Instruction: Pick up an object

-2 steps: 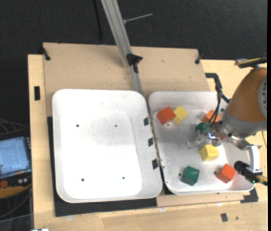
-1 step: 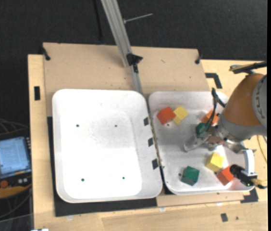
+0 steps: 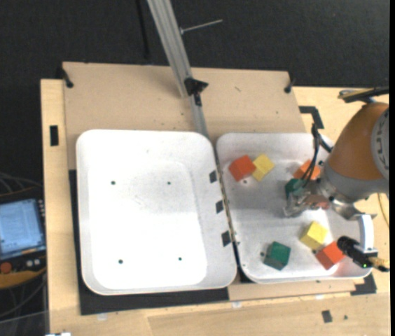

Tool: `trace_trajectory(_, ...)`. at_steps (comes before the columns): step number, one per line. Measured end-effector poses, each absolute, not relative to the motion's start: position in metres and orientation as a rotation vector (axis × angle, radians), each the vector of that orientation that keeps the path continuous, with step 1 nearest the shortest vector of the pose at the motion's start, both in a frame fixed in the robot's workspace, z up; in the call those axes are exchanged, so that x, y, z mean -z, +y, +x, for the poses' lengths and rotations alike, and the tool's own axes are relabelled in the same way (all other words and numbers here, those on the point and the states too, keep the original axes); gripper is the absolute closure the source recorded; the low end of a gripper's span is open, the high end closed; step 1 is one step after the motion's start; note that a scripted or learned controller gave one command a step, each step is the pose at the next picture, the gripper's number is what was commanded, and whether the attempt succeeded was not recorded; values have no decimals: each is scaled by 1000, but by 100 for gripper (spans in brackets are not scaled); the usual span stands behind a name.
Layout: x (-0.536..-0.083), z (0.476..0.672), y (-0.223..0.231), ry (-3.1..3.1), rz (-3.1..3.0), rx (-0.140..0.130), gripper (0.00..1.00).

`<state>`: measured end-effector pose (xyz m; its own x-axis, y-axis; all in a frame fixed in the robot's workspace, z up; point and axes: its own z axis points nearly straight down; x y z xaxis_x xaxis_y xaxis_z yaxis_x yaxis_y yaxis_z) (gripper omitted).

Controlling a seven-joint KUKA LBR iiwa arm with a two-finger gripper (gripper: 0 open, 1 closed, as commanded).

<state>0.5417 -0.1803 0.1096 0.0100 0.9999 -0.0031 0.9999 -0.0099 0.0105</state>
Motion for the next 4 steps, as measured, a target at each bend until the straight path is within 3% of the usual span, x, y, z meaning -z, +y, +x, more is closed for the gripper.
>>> trace_trajectory(3, -285, 559, -186, 2221, 2210, -7, 100)
trace_trajectory(4, -276, 570, -128, 2228, 2214, -1, 100)
